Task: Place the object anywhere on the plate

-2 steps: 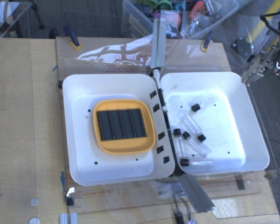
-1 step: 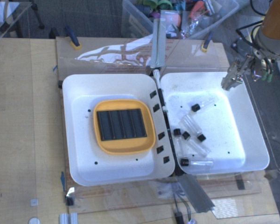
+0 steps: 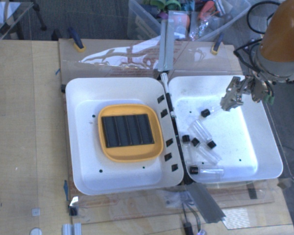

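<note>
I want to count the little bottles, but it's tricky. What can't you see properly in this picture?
- Clear vials in the right bin: see-through on white, too small to count surely in the camera view.
- Gripper: too small and blurry to tell how its jaws stand.
- Arm: cut off by the picture's right edge.
- Yellow plate: a dark ridged insert covers its middle.

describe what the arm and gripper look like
The arm shows a broad orange band over a grey ring, with black cables looping beside it. Below, the wrist narrows to a small grey metal gripper with pale fingers, and a green patch marks the wrist's right side.
</note>
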`<state>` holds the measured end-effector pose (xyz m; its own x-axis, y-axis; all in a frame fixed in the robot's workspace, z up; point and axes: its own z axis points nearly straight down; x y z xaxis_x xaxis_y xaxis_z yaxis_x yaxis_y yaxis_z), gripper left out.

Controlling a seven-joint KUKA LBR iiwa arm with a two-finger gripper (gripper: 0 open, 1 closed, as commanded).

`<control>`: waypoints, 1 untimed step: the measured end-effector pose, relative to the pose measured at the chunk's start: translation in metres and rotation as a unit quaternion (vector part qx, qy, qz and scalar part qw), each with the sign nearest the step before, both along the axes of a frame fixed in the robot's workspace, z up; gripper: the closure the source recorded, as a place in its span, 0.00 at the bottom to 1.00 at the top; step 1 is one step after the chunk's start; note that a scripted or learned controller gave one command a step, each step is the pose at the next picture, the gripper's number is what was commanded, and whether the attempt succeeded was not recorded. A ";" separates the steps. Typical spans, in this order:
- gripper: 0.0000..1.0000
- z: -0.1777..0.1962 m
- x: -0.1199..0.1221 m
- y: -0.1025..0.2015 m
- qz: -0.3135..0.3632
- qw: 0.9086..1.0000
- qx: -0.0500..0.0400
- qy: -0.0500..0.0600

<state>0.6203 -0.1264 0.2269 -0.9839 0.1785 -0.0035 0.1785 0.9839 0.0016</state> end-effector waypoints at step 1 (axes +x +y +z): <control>1.00 -0.002 0.039 0.013 0.039 0.999 0.000 -0.002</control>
